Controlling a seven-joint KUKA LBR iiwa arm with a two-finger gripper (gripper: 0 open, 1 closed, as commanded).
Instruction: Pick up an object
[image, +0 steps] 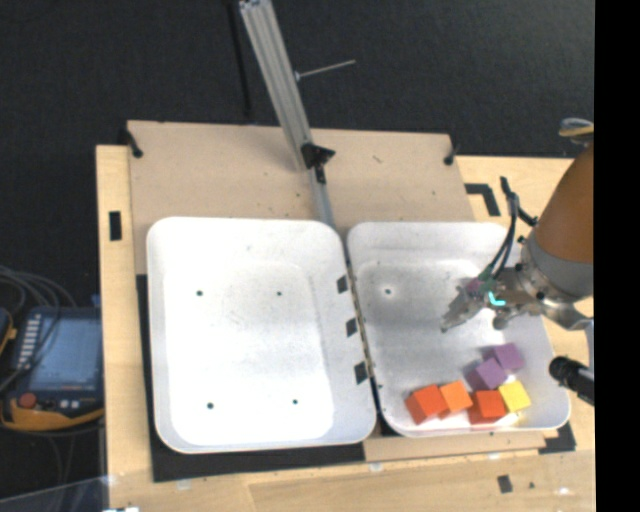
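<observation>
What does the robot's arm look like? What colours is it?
The arm has an orange band up top and grey metal below it. Thin dark cables loop down its side. The gripper at the end is small and grey, with a tiny turquoise light glowing on it.

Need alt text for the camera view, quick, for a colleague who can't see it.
The gripper hovers in the right bin, above a cluster of orange, purple and yellow blocks at its near edge. The left bin sits beside it.
</observation>
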